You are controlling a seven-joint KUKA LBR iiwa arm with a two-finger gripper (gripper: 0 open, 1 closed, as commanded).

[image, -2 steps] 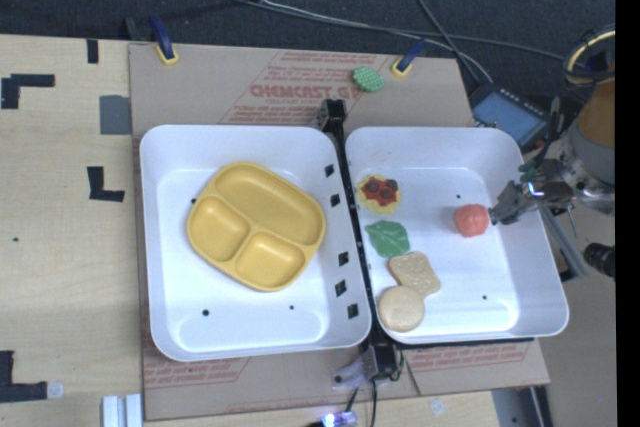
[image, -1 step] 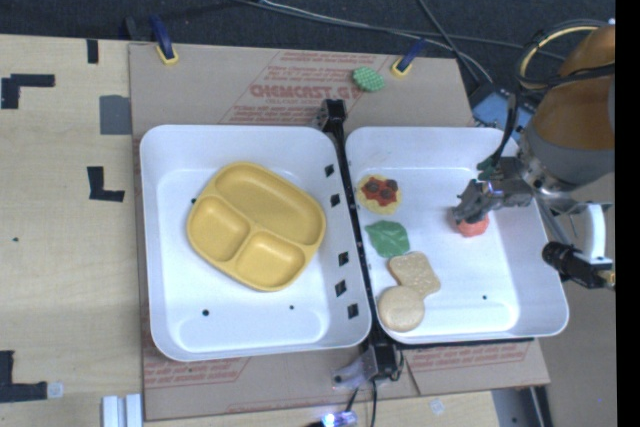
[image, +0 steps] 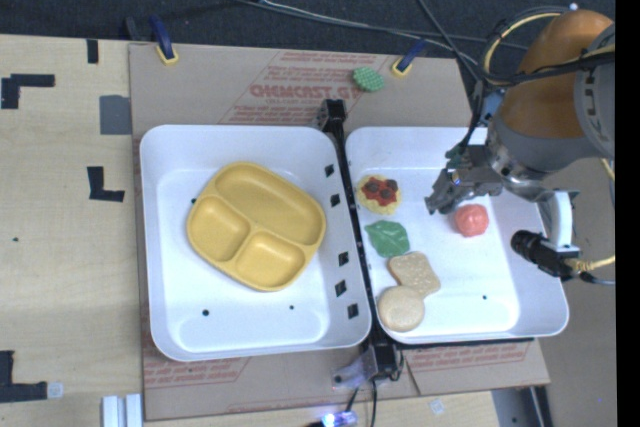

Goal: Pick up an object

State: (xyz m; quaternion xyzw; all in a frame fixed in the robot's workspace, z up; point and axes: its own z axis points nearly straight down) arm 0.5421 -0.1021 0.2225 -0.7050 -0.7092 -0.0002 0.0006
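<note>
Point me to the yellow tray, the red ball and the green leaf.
yellow tray (image: 256,225): camera view, centre ridge.
red ball (image: 472,220): camera view, top face.
green leaf (image: 387,237): camera view, middle.

Red print on cardboard sheet (image: 262,85) under bins, upside down, reads roughly "CHEMGRAT"; rest illegible.

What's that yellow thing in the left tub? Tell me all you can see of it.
The yellow tray is a divided plate, seemingly matte plastic, with rounded corners and three compartments: one long section and two smaller ones. It lies flat, right side up, turned at an angle, near the middle of the left bin. Nothing rests in it, and it touches only the bin floor.
</note>
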